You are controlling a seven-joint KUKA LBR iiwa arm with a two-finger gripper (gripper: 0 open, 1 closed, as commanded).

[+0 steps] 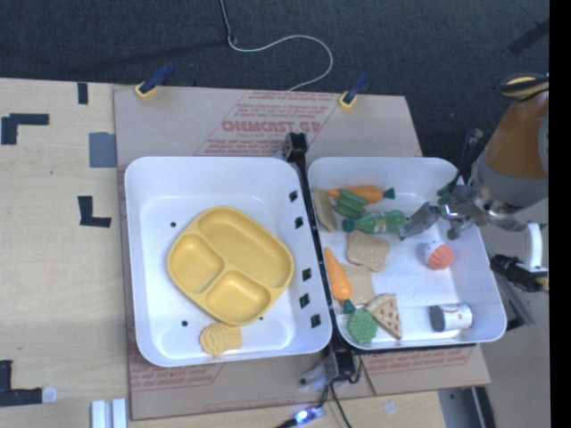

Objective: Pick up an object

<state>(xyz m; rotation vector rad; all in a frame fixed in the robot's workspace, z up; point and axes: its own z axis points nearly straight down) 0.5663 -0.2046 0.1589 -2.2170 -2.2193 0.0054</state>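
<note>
Objects crowd the right-hand white plastic bin [496, 279], and going from the near edge outward they run so: a small silver-and-white can with a red band [449, 316] lying on its side at the near right corner, a tan pizza-slice toy [385, 314] and a green round vegetable toy [361, 326] at the near left, then an orange toy carrot [337, 276] along the left wall, a beige bread-slice toy [367, 251] mid-bin, and a small orange-and-white strawberry-like toy [438, 255] toward the right. Farther back lie a green pickle-like toy [378, 223] and another orange carrot with green top [365, 192] against the far wall. The end effector [430, 218] hangs low over the bin's right-centre, the grey arm with orange band [516, 154] reaching in from the right; whether its fingers are spread or pressed together I cannot tell, and nothing is visibly held. The likeliest target, as a judgement, is the strawberry-like toy, which sits just beside the end effector, on its near side and slightly right; being roundish, it has no long axis to align with. The pickle-like toy lies just to the left, its long axis running left-right. On the counter, the left white bin [143, 239] holds a yellow divided plastic plate [230, 263] and a small yellow corn-like toy [220, 337], well apart from the arm.
</note>
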